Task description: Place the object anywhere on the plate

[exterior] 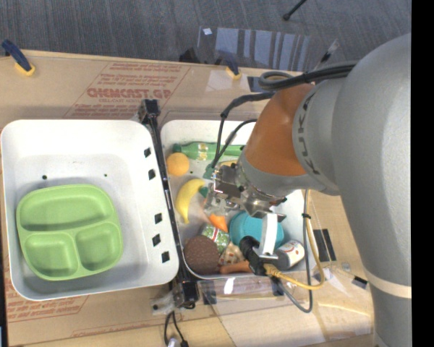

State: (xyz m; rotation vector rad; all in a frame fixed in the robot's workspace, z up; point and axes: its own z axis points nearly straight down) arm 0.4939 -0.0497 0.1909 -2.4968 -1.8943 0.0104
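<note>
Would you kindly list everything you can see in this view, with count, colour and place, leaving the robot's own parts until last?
bins: two, white, side by side on the bench
plate: one, green, three compartments, in the left bin
banana: one, yellow, left side of the right bin
orange ball: one, orange, above the banana
green bottle: one, green, lying along the right bin's far edge
brown round object: one, brown, near front of the right bin
teal object: one, teal, right bin, partly under the arm
cardboard sheet: one, tan with red print, under the bins
arm: one, grey with orange band, over the right bin
gripper: one, metallic, above the clutter
</note>
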